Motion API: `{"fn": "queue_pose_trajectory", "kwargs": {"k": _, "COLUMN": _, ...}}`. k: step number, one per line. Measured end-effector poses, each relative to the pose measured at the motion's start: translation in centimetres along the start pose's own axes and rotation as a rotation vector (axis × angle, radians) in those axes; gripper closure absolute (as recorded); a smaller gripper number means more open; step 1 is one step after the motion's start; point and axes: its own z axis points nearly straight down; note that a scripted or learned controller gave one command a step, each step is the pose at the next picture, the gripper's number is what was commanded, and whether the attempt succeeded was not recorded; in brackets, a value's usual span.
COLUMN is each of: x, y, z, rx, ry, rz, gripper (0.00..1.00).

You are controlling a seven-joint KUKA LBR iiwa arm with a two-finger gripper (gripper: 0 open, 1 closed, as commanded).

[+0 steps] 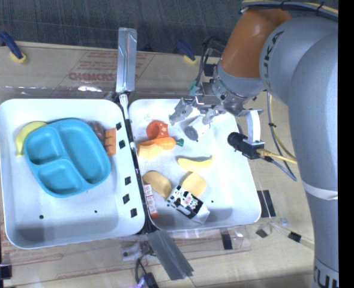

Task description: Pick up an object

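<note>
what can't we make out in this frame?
- Claw: open or shut unclear; blurred, seen from above against the white bin.
- Yellow item in the left bin: mostly under the blue divided tray.
- Brown and orange things at the tray's right edge: partly covered, too small to identify.
- Black-and-white carton: print too small to read.

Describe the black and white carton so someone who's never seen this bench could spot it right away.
Look in the right-hand white bin, at its near edge, the one toward the bottom of the view. The small black-and-white cow-patterned carton lies there tilted, beside two pale yellow rounded pieces. It is the one boxy, patterned thing among plain-coloured toy foods.
</note>
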Motion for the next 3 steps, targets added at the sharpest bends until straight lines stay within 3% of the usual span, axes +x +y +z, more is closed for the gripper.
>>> {"fn": "queue_pose_trajectory", "kwargs": {"k": 1, "x": -0.4, "y": 1.3, "z": -9.0, "rx": -0.007, "ry": -0.002, "rz": 0.234, "gripper": 0.00}}
{"fn": "queue_pose_trajectory", "kwargs": {"k": 2, "x": 0.1, "y": -3.7, "z": 4.3, "rx": 0.011, "ry": 0.000, "rz": 0.245, "gripper": 0.00}}
{"fn": "queue_pose_trajectory", "kwargs": {"k": 3, "x": -1.9, "y": 0.9, "z": 3.0, "rx": -0.003, "ry": 0.001, "rz": 0.636, "gripper": 0.00}}
